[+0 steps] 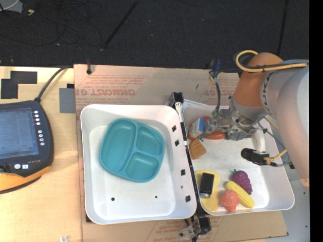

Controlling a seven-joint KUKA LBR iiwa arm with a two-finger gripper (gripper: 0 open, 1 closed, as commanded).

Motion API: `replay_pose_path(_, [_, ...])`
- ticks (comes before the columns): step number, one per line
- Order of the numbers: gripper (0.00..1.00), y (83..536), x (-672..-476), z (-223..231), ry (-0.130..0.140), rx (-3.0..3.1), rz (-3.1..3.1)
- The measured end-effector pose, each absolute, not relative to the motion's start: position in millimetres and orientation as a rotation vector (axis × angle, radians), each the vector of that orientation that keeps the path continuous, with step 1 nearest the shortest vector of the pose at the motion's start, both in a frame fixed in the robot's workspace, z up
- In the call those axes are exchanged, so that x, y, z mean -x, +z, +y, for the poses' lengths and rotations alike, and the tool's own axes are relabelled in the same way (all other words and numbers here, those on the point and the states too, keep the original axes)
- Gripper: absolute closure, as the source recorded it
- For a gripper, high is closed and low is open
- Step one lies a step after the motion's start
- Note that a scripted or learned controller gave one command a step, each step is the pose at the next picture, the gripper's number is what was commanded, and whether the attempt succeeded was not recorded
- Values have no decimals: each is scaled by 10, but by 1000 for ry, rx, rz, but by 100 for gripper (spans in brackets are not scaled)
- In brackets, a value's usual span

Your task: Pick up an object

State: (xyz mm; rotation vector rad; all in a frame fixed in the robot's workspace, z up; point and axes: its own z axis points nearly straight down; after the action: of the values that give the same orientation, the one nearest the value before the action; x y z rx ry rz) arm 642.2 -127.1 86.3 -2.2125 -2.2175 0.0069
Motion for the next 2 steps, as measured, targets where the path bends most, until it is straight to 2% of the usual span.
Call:
replay_pose_path(1, [100,979,-6430,-1289,8,2211,-2223])
replay_pose_path(2, [100,2049,-5402,-1573,2,2228,-2215])
